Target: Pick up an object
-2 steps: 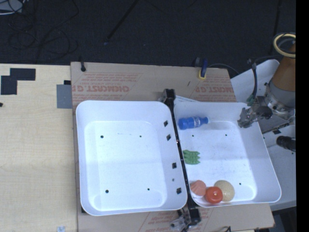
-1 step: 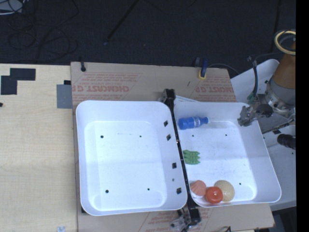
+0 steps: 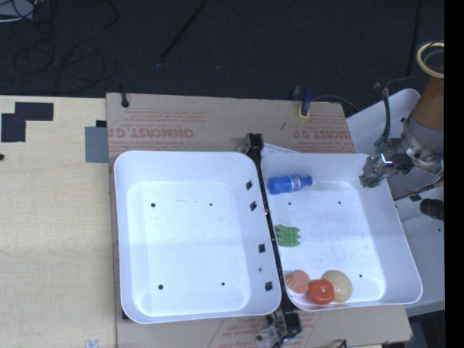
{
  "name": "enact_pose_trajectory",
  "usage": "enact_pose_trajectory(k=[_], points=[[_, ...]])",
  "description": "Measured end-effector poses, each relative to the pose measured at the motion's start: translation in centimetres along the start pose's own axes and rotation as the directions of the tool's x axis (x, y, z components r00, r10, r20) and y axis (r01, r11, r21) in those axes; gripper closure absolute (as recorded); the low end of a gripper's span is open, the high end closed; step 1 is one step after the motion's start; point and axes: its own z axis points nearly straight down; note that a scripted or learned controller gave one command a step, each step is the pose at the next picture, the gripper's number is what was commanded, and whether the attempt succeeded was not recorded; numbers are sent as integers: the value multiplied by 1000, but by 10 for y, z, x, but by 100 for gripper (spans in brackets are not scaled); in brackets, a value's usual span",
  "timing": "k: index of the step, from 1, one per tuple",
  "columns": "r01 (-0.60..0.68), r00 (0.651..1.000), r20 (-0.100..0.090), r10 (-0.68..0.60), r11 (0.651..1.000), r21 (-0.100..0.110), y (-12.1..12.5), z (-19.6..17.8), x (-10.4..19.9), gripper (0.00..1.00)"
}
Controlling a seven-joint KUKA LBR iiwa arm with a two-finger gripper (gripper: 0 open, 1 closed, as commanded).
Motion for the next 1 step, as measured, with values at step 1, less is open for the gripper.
enact_pose_trajectory(k=[1], points=[[0,1000,-5,0,1000,7,-54,37,48,100]])
